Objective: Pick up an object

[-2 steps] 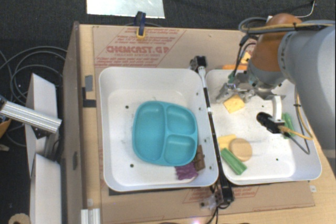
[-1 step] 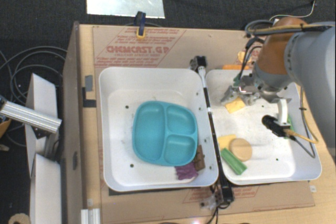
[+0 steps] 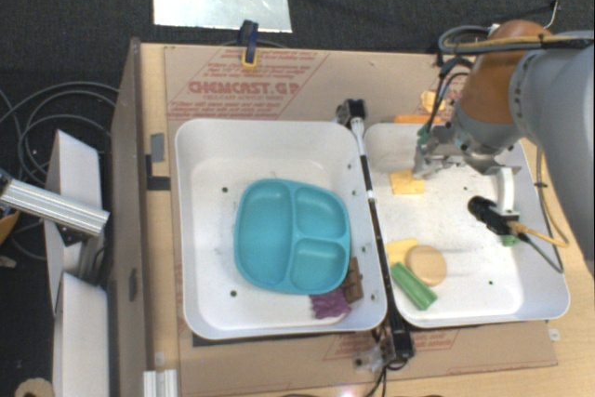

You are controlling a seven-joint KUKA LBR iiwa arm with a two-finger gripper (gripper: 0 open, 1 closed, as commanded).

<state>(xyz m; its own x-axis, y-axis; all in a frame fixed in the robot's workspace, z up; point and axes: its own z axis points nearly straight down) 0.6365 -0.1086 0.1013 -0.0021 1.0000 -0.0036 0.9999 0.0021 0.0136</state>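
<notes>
In the right bin [image 3: 465, 307], my gripper [image 3: 423, 166] hangs low over the far left part. Its tip is right above a small yellow wedge [image 3: 406, 186], at the wedge's far right corner. I cannot tell whether it touches the wedge. Nearer the front of that bin lie a yellow piece [image 3: 399, 249], a tan round disc [image 3: 429, 265] and a green stick [image 3: 412, 285], all close together. An orange piece [image 3: 409, 118] lies at the bin's far rim.
The left bin [image 3: 204, 200] holds a teal divided plate [image 3: 291, 235], with a purple lump [image 3: 327, 304] and a brown piece [image 3: 354, 284] at its front right. The ridge between the bins [image 3: 369, 200] runs just left of the gripper. The arm [image 3: 530, 98] covers the right bin's far right.
</notes>
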